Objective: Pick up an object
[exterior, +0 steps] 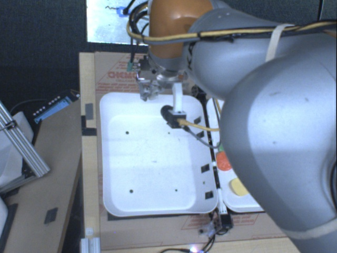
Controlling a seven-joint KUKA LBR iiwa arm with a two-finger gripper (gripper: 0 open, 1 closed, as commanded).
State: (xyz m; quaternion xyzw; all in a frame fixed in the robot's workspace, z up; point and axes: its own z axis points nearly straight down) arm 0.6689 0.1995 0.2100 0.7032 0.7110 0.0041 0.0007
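Bright overhead light, glare on the left bin (152, 157), soft slightly blurred detail throughout

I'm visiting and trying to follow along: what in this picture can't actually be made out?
- Right bin: mostly hidden in the camera view by the grey arm.
- Orange object and yellow object in it: partly covered by the arm, too small to identify.
- Gripper at the left bin's far edge: blurred, so whether it holds anything is unclear.
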